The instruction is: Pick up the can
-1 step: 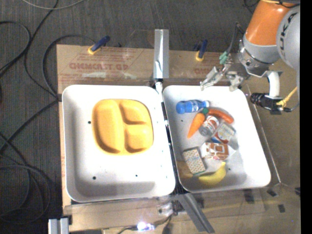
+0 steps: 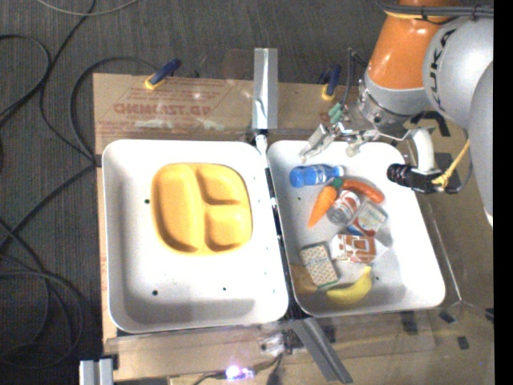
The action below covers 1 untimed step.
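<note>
The gripper (image 2: 330, 137) hangs over the far edge of the right bin (image 2: 417, 295), its two thin fingers spread apart with nothing between them.

Just below it lies a blue bottle (image 2: 316, 174) on its side. A little further from the fingers, toward the bin's middle, sits the can (image 2: 345, 207), tilted and wedged between an orange carrot (image 2: 322, 204) on one side and a clear plastic cup (image 2: 371, 216) on the other, with a red pepper (image 2: 365, 189) touching along its upper side.

That crowding is the main risk, in my judgement: fingers coming down on the can may land on the carrot or pepper instead, or close on two things at once, and a tilted round can could squirt out sideways. The bottle lies between gripper and can and might get nudged.

Further off in the same bin lie a red-and-white packet (image 2: 355, 248), a grey sponge (image 2: 319, 265) and a banana (image 2: 351, 288).

Well away, the left bin (image 2: 128, 295) holds a yellow divided tray (image 2: 203, 207).
</note>
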Each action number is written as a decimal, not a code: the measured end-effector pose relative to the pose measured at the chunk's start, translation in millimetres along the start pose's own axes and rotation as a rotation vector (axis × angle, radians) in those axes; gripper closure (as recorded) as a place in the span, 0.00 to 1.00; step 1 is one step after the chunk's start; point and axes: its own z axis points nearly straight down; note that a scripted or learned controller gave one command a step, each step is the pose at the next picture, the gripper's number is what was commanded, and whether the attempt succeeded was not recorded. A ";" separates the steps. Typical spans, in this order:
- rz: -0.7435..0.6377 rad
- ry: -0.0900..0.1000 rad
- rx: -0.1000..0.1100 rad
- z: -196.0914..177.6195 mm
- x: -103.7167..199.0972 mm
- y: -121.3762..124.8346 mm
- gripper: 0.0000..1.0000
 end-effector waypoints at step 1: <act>-0.158 0.002 0.000 110.6 -13.3 -51.6 0.00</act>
